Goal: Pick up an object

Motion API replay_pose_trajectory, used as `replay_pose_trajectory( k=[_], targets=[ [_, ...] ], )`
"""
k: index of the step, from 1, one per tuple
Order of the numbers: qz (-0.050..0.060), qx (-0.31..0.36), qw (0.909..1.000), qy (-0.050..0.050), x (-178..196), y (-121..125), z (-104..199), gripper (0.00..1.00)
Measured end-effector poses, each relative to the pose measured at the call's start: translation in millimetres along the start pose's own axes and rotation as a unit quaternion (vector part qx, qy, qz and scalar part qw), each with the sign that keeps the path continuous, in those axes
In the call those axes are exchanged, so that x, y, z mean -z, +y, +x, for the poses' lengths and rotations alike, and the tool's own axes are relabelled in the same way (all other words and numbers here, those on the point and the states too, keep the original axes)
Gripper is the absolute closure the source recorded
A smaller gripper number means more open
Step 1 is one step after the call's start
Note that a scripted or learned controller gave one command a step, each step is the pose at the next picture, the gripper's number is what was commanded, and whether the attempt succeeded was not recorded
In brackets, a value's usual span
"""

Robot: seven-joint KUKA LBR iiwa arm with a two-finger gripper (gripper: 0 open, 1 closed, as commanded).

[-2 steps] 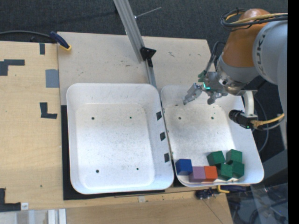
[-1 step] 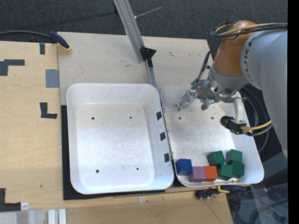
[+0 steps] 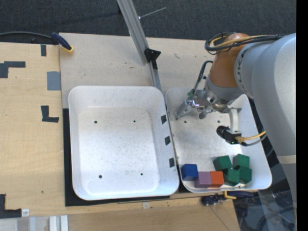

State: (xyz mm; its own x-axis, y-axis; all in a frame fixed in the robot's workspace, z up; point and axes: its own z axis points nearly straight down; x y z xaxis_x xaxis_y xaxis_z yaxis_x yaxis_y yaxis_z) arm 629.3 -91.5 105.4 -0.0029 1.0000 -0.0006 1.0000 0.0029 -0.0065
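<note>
Several small blocks lie along the near edge of the right bin (image 3: 250, 114): a blue block (image 3: 189, 171), a purple block (image 3: 205, 178), an orange block (image 3: 217, 178) and a cluster of green blocks (image 3: 235, 169). My gripper (image 3: 185, 112) hangs over the far left part of that bin, close to the wall it shares with the left bin. It is well apart from the blocks, and I see nothing in it. The grey arm with its orange band (image 3: 226, 73) comes in from the right and hides the bin's far right corner.
The left bin (image 3: 77, 100) sits beside the right one, with their rims touching. A slanted metal pole (image 3: 137, 30) runs down from the top to the bins' far junction. A blue and yellow clamp (image 3: 62, 41) lies at the bench's far left.
</note>
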Motion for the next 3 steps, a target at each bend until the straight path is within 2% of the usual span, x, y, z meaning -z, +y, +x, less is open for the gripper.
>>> replay_pose_trajectory(
  k=[1,2,3],
  targets=[
    [-0.001,0.0,1.0,0.0,-15,-1,1,0.0],
    [-0.002,0.0,1.0,0.001,-4,0,2,1.0],
    [-0.006,-0.001,1.0,0.0,57,-4,-3,1.0]
  ],
)
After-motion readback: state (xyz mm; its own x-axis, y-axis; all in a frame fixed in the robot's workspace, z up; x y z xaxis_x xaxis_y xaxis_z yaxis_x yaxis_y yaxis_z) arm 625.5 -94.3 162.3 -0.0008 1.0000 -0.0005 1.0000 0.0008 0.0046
